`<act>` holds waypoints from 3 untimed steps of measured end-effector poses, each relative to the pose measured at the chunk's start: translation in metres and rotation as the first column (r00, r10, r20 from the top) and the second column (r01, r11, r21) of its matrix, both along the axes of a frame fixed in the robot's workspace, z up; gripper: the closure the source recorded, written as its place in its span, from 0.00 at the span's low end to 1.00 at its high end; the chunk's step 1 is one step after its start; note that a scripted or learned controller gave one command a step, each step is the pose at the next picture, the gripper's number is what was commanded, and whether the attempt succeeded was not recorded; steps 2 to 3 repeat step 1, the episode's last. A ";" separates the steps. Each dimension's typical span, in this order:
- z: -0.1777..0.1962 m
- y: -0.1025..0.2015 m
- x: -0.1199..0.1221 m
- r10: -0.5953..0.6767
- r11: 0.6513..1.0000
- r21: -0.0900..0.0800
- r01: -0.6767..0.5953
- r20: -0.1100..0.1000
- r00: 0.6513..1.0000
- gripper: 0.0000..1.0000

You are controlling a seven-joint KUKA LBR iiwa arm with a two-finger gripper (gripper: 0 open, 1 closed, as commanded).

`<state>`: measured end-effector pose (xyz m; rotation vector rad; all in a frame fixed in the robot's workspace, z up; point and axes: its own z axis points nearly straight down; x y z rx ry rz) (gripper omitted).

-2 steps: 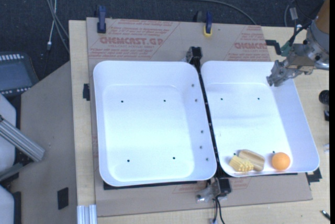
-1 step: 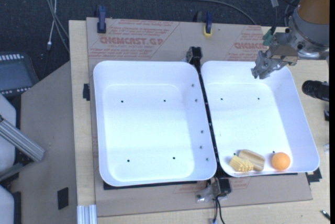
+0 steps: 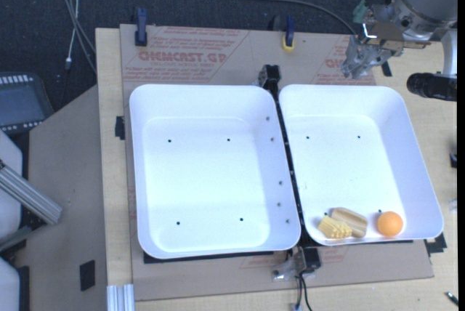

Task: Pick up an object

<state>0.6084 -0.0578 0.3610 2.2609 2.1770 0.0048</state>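
Three small objects lie along the near edge of the right bin [image 3: 407, 129]: an orange ball [image 3: 390, 223], a tan bread roll [image 3: 351, 216] and a yellow corn piece [image 3: 333, 228] touching the roll. My gripper [image 3: 357, 64] hangs high at the back, over the board just beyond the right bin's far rim, well away from the objects. I see nothing held under it.
The left bin [image 3: 142, 157] stands beside the right one, their rims meeting at the middle. A black clamp [image 3: 270, 75] sits at the far end of that seam. Blue clips [image 3: 140, 17] hold the board's far edge. Cables trail across the dark floor behind.
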 end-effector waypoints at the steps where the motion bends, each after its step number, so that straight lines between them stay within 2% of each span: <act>1: -0.132 -0.025 -0.013 0.036 0.999 0.001 -0.036 -0.015 0.999 1.00; 3: -0.132 -0.025 -0.013 0.036 0.999 0.001 -0.036 -0.015 0.999 1.00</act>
